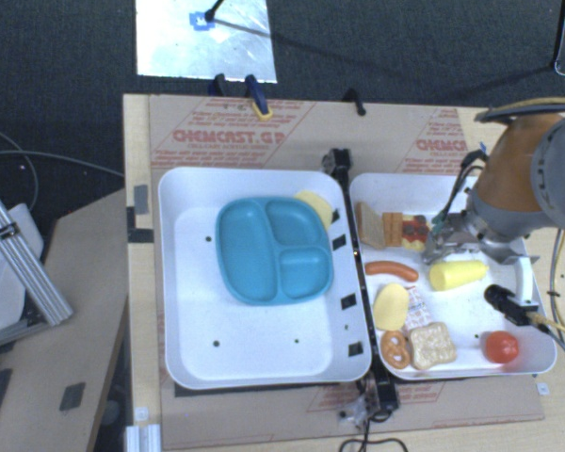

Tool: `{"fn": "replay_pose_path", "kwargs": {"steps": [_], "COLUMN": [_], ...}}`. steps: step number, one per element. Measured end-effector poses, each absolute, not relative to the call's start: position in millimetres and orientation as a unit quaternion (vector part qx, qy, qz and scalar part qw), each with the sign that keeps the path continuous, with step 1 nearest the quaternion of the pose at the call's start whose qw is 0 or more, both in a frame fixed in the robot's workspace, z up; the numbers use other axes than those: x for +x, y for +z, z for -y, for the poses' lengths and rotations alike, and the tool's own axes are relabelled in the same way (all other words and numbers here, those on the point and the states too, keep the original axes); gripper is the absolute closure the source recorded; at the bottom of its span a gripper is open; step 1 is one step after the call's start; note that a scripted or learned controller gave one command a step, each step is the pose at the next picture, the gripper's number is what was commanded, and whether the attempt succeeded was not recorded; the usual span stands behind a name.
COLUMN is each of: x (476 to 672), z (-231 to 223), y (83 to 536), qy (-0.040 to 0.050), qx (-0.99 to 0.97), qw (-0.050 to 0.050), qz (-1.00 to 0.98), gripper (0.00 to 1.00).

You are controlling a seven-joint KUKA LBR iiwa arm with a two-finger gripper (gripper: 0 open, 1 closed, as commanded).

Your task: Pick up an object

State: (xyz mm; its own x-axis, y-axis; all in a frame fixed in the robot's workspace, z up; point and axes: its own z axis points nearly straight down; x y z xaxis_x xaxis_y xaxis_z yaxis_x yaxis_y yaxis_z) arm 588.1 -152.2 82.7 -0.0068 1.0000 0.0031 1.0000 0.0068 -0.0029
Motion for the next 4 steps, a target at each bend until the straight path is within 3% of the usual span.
{"fn": "replay_pose_path", "kwargs": {"steps": [1, 2, 3, 4], "x": [565.2, 595.4, 555.8, 540.3], "z": [104, -38, -3, -39], "y": [84, 192, 310, 282], "qy": [-0.0005, -0.007, -0.005, -0.0007], "qx": [-0.705, -0.701, -0.707, -0.705], "qw": [0.001, -0.003, -0.005, 0.0], "qz": [0.709, 0.713, 0.707, 0.71], "gripper": [1.0, 1.0, 1.0, 1.0]}}
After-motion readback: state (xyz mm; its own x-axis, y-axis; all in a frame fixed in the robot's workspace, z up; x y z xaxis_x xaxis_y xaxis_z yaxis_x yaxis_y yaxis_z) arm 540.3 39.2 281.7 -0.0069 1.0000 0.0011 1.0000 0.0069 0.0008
